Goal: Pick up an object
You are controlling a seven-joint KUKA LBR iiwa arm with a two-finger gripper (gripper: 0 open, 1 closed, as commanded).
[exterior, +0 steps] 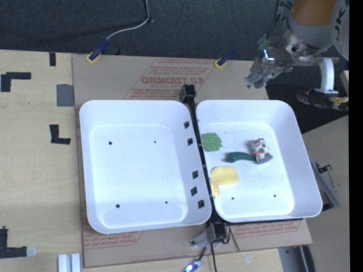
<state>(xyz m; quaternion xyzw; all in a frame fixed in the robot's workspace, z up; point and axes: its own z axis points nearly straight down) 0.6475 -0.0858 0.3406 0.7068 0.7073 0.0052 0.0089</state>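
Two white bins: left bin (136, 163), right bin (283, 197). Right bin holds four objects: green round piece (211, 141), dark green piece (240, 157), red-white toy (260, 149), yellow piece (224, 176). Gripper (260, 73) upper right of frame, above the bin's far edge; grip state cannot be told.

My arm (334, 10) is grey with a broad orange band (317, 1) above the wrist. Thin dark cables (279, 16) run along the wrist, and a white curved bracket (326, 75) sits lower down.
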